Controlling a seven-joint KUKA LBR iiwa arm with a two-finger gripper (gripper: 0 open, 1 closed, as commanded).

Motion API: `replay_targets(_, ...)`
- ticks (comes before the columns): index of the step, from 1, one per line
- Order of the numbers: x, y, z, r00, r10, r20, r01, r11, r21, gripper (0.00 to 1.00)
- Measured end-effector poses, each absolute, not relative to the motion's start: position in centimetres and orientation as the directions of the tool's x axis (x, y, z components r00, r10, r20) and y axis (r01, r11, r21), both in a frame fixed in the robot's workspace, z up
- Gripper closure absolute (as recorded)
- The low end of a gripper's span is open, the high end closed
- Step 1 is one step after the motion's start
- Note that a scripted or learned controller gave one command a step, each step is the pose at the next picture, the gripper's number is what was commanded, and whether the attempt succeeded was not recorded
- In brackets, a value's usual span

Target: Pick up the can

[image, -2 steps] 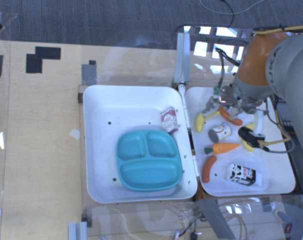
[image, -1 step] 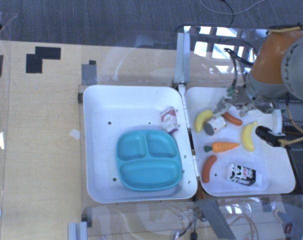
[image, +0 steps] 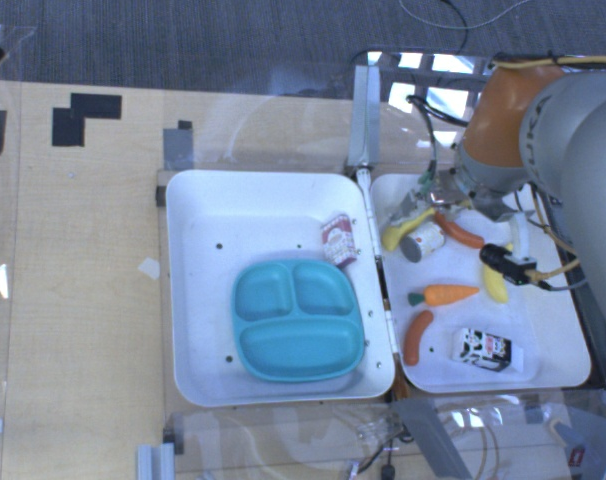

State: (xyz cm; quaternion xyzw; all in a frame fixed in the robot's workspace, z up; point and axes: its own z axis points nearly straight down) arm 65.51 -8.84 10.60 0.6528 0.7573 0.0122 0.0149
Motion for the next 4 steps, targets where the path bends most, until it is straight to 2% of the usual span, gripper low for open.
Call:
replay_targets(1,62.0,-10.2,8.8,0.02,1.0,0.0,1.0,-0.02,0.009,0.0)
replay_targets(2,60.8,-8.7,8.8,0.39,0.921,0.003,0.921,-0.39,0.007,0.0)
replay_targets(3,61.1,-8.5,10.1,0.384,0.923,0.007,0.923,-0.384,0.013,1.0)
replay_targets(4,61.7,-1.2,19.8,0.431,0.902,0.004,0.902,-0.431,0.006,1.0)
